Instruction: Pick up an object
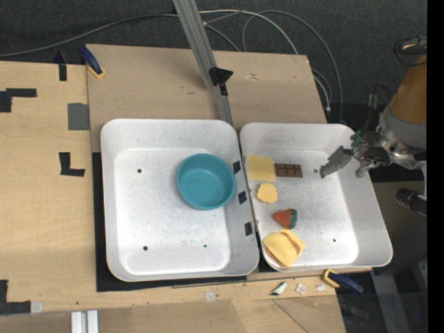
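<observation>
The right bin (347, 207) holds a pale yellow square slice (261, 167), a brown chocolate bar (288, 171), a small yellow round piece (268, 194), a red strawberry-like piece with a green tip (285, 218) and a yellow folded piece (283, 248). A teal bowl (205, 180) sits in the left bin (132, 207). My gripper (345, 162) hangs over the right bin's far right side, to the right of the chocolate bar. Its fingers are spread apart with nothing between them.
A grey metal pole (198, 37) slants down to the gap between the bins. Cables (291, 30) loop behind the bench. Blue-and-yellow clamps sit at the back left (92, 62) and front right (341, 280) of the board.
</observation>
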`<state>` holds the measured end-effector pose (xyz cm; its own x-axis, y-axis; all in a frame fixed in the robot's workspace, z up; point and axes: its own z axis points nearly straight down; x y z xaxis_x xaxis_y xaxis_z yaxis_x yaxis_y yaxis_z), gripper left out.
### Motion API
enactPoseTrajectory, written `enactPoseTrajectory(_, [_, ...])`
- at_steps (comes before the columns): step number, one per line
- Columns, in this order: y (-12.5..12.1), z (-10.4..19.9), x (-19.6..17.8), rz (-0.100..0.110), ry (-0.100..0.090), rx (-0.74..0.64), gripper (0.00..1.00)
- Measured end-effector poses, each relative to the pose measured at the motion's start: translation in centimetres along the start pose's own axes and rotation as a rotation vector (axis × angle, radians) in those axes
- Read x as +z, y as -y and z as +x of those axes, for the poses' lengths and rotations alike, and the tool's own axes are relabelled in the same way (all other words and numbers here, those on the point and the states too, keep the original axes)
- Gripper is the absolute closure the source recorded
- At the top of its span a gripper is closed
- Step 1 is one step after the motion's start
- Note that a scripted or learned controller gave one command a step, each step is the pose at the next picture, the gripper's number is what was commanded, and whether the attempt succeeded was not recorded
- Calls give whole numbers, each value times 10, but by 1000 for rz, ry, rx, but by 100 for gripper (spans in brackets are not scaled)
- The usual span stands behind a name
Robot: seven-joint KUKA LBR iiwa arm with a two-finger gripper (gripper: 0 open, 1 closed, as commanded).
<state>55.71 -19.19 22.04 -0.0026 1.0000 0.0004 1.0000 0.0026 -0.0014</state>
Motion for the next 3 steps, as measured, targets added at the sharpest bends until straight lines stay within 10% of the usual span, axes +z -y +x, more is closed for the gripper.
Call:
enactPoseTrajectory(1, [0,0,0,0,0,0,0])
enactPoseTrajectory(3, [9,13,116,6,-1,1,0])
